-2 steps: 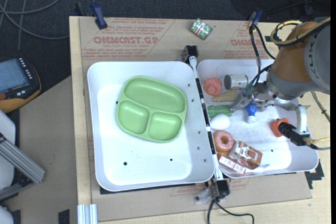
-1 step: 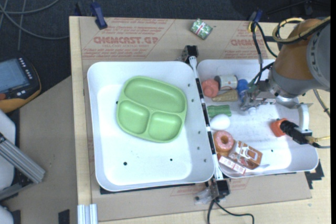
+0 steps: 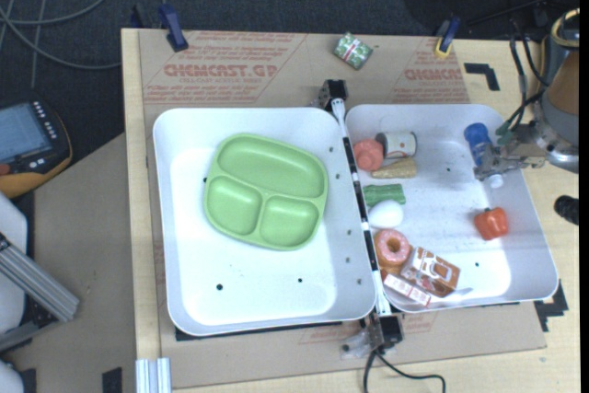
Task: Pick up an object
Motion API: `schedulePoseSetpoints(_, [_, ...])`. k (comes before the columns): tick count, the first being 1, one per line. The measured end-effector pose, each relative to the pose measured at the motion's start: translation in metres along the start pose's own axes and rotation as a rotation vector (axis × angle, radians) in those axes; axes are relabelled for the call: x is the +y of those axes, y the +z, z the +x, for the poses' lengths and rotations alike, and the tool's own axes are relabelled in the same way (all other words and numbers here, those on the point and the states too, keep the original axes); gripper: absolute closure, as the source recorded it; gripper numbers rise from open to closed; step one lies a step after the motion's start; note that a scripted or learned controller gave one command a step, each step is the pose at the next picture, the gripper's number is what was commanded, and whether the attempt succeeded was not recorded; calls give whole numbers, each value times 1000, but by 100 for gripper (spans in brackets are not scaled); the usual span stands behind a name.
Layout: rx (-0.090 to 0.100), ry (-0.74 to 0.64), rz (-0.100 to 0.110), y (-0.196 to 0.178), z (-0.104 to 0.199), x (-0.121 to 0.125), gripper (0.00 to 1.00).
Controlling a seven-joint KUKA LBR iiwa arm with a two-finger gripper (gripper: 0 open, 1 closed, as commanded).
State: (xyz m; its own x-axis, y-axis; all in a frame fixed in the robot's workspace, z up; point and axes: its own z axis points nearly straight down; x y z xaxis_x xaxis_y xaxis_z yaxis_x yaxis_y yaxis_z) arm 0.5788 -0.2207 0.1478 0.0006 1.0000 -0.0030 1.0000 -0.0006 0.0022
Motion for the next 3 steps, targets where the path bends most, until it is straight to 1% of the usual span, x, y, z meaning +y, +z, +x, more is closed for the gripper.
schedulePoseSetpoints(1, [1,-1,1,1,1,0,0])
schedulePoseSetpoints(2, [4,-2,5,64,24,21,0])
schedulePoseSetpoints(3, [2,-3,1,53,24,22,100])
